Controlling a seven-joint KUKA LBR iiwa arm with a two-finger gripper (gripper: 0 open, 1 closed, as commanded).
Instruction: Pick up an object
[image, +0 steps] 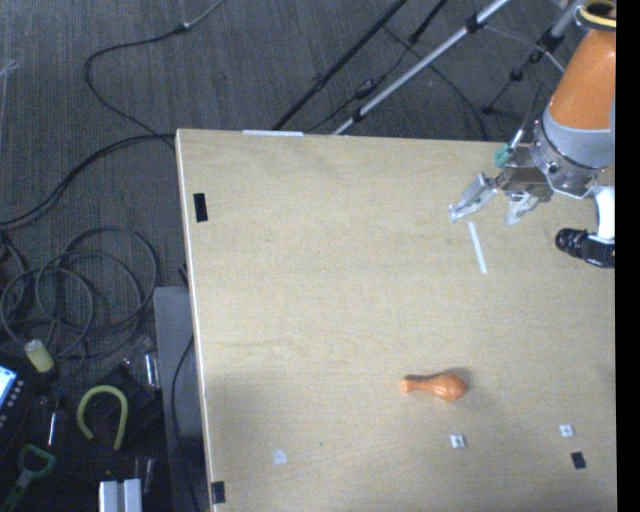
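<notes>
One small orange pear-shaped object (436, 386) lies well apart from the empty, spread-fingered metal gripper (492, 202); its rounded body may roll from a closing pinch.

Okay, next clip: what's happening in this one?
A KUKA arm reaches in from the right over a bare wooden bench top. Its gripper sits near the far right part of the surface with the fingers spread and nothing between them. A thin white stick lies just in front of it. The likeliest thing to pick, a small orange pear-shaped object, lies well away toward the near edge, untouched. So no grasp has been made yet.
</notes>
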